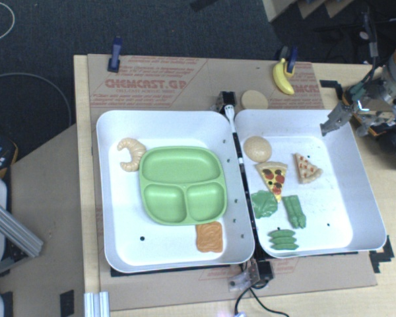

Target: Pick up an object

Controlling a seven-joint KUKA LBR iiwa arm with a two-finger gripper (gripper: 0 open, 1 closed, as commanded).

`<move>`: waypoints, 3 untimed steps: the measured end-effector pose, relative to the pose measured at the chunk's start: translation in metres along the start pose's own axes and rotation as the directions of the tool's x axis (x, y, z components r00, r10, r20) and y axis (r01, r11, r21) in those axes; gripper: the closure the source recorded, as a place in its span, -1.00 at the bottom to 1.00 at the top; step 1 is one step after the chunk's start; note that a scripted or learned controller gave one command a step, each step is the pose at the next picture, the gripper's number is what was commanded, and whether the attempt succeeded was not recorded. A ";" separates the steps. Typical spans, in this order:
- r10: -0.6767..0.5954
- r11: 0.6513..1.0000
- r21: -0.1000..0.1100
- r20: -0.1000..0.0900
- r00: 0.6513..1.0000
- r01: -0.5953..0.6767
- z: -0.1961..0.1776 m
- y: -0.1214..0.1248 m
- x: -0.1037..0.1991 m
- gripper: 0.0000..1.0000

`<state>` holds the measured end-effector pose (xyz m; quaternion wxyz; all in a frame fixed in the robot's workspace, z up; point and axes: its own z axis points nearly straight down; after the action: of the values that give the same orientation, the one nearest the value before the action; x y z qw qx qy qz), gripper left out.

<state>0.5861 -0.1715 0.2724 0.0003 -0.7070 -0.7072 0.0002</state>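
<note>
We see two bins side by side. In the left bin point(112, 177) a divided tray point(183, 183) sits mid-bin, a croissant point(131, 153) at its upper left, a toast piece point(210, 236) below its lower right corner. In the right bin point(356, 190) a bun point(257, 148) lies upper left, a pizza slice point(272, 176) just below it, another slice point(307, 168) to its right. Behind the bins lies a banana point(283, 78).

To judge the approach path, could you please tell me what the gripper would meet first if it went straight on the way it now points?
Probably the bare floor of the right bin near its far right corner. The gripper points down-left, toward the small pizza slice beyond, though depth is unclear.
</note>
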 end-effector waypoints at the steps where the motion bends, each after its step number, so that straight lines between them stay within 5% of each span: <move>1: -0.001 1.000 -0.004 0.002 1.000 0.001 -0.011 0.001 0.000 1.00; 2: -0.010 1.000 -0.011 -0.003 1.000 0.010 -0.095 -0.064 0.103 1.00; 3: -0.015 1.000 0.005 -0.005 1.000 0.015 -0.063 -0.080 0.231 1.00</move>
<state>0.5065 0.0599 0.3357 0.0038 -0.7018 -0.7123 0.0003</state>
